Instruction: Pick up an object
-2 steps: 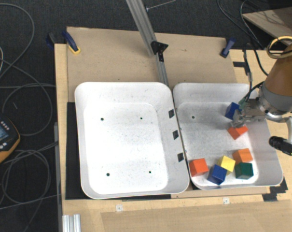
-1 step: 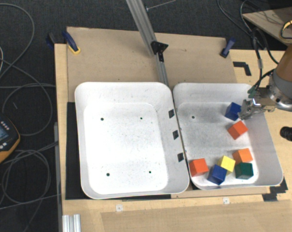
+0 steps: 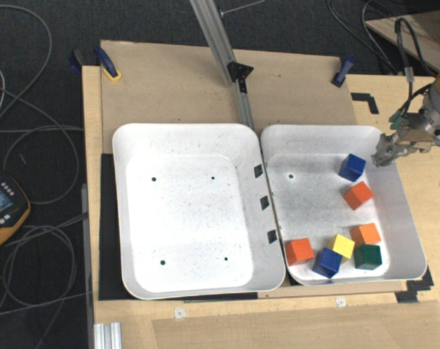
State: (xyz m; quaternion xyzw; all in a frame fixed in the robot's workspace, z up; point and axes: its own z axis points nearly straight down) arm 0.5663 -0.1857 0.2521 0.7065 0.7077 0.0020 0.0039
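While the gripper [image 3: 385,153] hangs over the right rim of the right bin [image 3: 412,227], near its far right corner, the task looks to be at the approach step, with nothing picked up yet. From this slanted view I cannot tell the state of the gripper, since its tip is small and blurred against the white wall, and no object shows in it. All 7 candidate cubes lie in the right bin, while the left bin [image 3: 132,195] carries none of them. Nearest the gripper is the blue cube [image 3: 353,167], just beside it toward the bin's middle, and the orange cube [image 3: 358,195] sits a little nearer the front edge. Along the front edge is a cluster: a second orange cube [image 3: 365,233], a yellow cube [image 3: 343,246], a green cube [image 3: 367,257], a second blue cube [image 3: 326,262] and a third orange cube [image 3: 300,251] closest to the divider between the 2 bins. The yellow, green and second blue cubes are touching or nearly so, which would make a clean grasp there harder. My judgement is that the next move calls for a short shift inward from the rim to centre over the first blue cube, then a straight descent with room on both sides of it, keeping clear of the bin wall close by.
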